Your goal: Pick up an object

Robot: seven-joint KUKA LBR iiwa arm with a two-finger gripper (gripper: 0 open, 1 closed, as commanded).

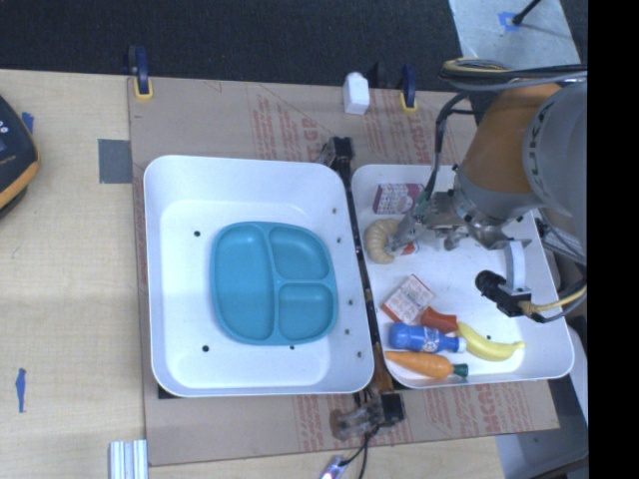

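Pincer (404, 236) low in my right bin (554, 367), tips beside the bun (379, 240).
Spread or pressed together, I cannot tell; carrot (424, 365), banana (489, 345) and bottle (427, 339) lie near the front rim.

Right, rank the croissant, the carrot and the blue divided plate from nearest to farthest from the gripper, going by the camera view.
1. Croissant: right beside the gripper, at the right bin's left wall.
2. Carrot: at the near edge of the right bin, well below the gripper.
3. Blue divided plate: in the left bin, across the divide; its nearest rim is about as close as the carrot, its middle clearly farther.
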